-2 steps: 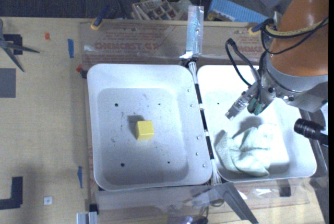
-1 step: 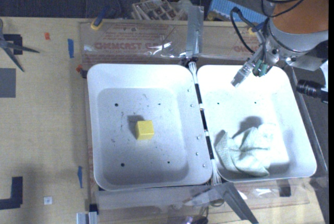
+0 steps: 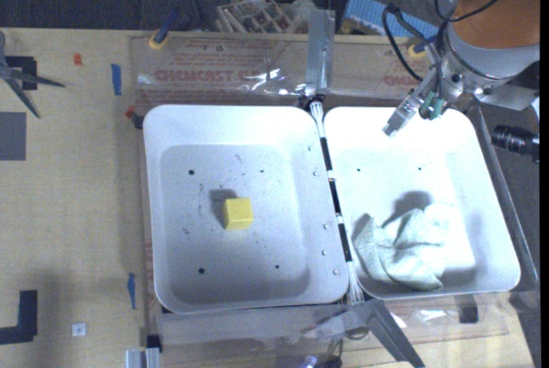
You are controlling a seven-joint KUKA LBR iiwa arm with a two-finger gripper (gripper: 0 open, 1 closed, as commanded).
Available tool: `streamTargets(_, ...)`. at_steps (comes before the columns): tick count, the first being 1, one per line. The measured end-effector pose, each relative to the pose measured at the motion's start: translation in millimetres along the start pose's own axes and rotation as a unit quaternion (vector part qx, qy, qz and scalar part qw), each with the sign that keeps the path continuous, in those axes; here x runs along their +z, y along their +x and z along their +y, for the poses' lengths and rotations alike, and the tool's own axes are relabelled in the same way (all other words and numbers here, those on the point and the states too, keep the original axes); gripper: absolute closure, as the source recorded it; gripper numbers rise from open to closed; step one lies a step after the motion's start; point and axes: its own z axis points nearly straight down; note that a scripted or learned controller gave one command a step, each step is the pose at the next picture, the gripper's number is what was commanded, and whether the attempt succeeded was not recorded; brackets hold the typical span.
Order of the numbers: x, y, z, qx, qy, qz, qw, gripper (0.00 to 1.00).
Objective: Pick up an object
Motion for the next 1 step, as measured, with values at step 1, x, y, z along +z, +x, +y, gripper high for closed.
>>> streamTargets(1, 97.3, -76.4, 21.1, 0.125, 0.004, 0.003, 0.9922, 1.00)
